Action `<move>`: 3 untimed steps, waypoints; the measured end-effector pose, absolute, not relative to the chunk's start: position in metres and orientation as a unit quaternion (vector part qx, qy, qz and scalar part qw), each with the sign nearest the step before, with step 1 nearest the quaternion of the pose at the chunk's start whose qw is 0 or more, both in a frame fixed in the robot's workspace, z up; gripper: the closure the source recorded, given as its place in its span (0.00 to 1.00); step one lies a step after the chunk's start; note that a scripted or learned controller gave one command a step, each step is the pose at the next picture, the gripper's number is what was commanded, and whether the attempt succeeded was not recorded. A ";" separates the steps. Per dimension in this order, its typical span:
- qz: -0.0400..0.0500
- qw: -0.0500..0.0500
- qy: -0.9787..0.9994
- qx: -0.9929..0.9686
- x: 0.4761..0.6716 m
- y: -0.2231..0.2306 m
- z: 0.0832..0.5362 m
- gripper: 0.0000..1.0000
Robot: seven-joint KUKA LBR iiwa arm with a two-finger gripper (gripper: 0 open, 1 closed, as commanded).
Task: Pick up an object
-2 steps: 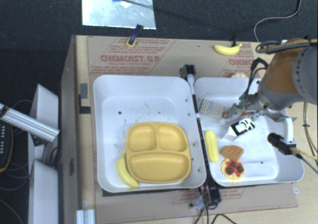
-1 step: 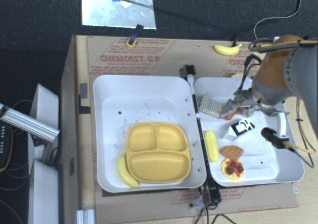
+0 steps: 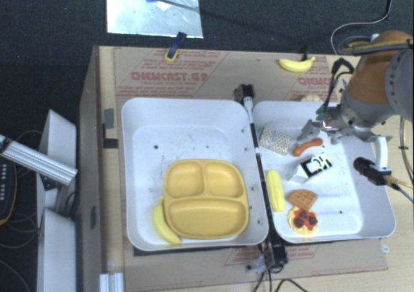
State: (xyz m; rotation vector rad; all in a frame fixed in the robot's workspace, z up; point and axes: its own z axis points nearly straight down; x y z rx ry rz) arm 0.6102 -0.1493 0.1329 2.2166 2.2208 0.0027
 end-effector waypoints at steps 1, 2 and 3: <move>0.000 0.000 0.708 0.706 0.620 -0.153 0.084 0.00; 0.000 0.001 0.708 0.706 0.619 -0.153 0.085 0.00; 0.000 0.001 0.708 0.706 0.617 -0.155 0.084 0.00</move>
